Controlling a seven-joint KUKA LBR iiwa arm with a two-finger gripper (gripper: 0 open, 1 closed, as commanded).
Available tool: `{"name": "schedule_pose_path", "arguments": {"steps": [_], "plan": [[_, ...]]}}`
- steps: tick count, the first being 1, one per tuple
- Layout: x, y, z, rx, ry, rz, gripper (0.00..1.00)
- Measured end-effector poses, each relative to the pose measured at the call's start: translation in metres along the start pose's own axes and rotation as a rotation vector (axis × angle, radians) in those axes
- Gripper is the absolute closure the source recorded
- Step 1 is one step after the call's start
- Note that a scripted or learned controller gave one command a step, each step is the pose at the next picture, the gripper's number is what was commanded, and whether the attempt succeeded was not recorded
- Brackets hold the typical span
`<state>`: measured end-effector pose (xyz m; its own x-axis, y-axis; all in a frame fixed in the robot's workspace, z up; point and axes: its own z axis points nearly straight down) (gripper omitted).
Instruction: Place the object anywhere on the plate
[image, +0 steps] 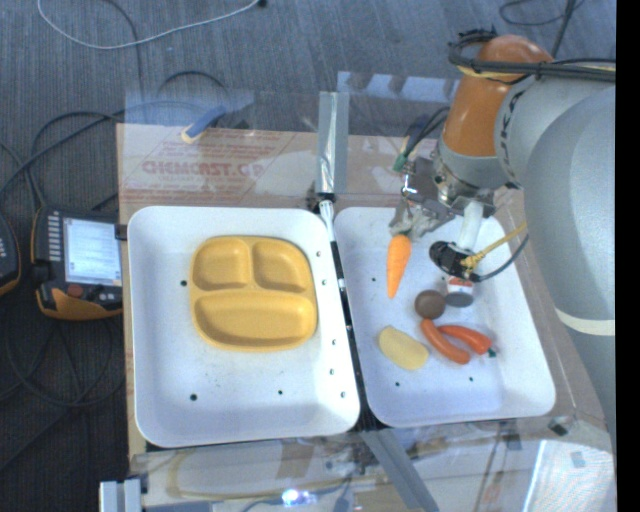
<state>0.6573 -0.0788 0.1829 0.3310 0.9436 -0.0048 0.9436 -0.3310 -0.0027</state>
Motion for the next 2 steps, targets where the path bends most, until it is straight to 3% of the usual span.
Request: {"name": "schedule_pose_path", "arguments": {"steps": [1,2], "plan": [[0.061,-0.012,0.0,0.001,0.002,0.004,1.0],[0.129,-0.052,0.0,0.002,0.003,0.038,1.0]]}}
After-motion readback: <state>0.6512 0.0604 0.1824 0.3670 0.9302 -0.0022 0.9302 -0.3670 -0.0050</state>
